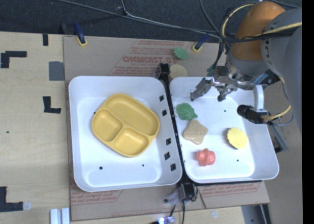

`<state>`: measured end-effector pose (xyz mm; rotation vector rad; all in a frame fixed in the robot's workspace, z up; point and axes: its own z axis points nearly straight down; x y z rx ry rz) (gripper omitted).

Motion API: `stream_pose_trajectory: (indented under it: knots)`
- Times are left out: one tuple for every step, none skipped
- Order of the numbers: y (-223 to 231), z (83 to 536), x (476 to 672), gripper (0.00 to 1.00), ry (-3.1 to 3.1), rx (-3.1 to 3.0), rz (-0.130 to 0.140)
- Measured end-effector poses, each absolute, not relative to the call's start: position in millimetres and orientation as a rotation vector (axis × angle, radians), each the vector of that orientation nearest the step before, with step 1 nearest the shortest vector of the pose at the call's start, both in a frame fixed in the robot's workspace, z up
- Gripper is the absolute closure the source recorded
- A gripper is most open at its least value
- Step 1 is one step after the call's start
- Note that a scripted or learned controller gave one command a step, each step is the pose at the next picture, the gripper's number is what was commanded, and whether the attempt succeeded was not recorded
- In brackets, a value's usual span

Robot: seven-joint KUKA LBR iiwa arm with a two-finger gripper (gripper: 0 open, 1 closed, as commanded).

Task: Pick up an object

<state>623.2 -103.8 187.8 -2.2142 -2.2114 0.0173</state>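
Note:
My gripper [212, 93] hangs over the back of the right bin [265, 169], its two dark fingers spread apart with nothing between them. Just below and left of it lies a green leaf-shaped toy [186, 111]. A tan cracker-like piece [195, 132] sits in front of that, a red piece [205, 157] nearer the front, and a yellow round piece [237, 138] to the right. None of these touches the gripper.
The left bin [81, 169] holds a yellow divided plate [125, 124]. A black divider [169, 120] separates the bins. A small green item [180, 52] and a pale disc [177, 69] lie on the cardboard behind them. Cables arc across the back.

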Motion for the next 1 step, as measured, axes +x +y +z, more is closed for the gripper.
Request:
stream_pose_trajectory:
  knots:
    - [-103.7, 197.1, 626.2, 0.00, -2.222, -2.219, 0.003]
